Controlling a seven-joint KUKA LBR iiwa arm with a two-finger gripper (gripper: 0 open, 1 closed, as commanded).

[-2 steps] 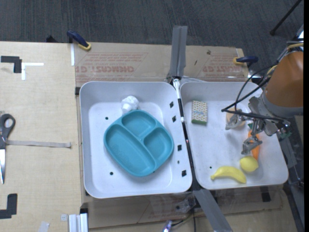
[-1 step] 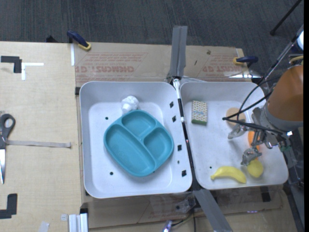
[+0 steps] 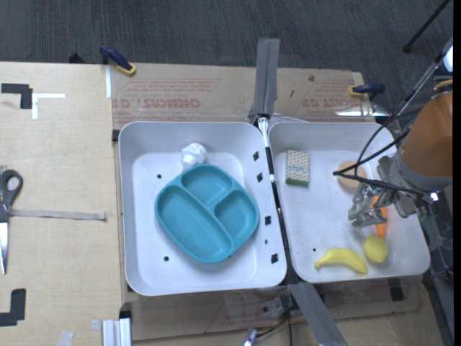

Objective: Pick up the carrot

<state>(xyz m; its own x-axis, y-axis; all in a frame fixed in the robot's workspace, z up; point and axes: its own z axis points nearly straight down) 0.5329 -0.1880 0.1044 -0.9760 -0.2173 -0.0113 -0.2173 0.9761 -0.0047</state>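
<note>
Scissors (image 3: pixel 7 207) lie on the bench (image 3: pixel 57 157) at nine o'clock. The left bin (image 3: pixel 130 215) holds a teal divided plate (image 3: pixel 207 215) with a white crumpled bit (image 3: pixel 194 152) at its twelve o'clock. Cardboard (image 3: pixel 194 96) behind reads "CHEMICAS", mirrored. In the right bin (image 3: pixel 317 222) — sponge (image 3: pixel 297 168), banana (image 3: pixel 341 260), lemon (image 3: pixel 375 249). The gripper (image 3: pixel 367 213) touches the carrot (image 3: pixel 381 225) at its four o'clock — whether it is spread or pinching, I cannot tell.

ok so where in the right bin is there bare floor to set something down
The right bin has bare floor between the sponge and the banana, along its left wall. Its right side is crowded: the end effector sits over the carrot, with the lemon just below.
</note>
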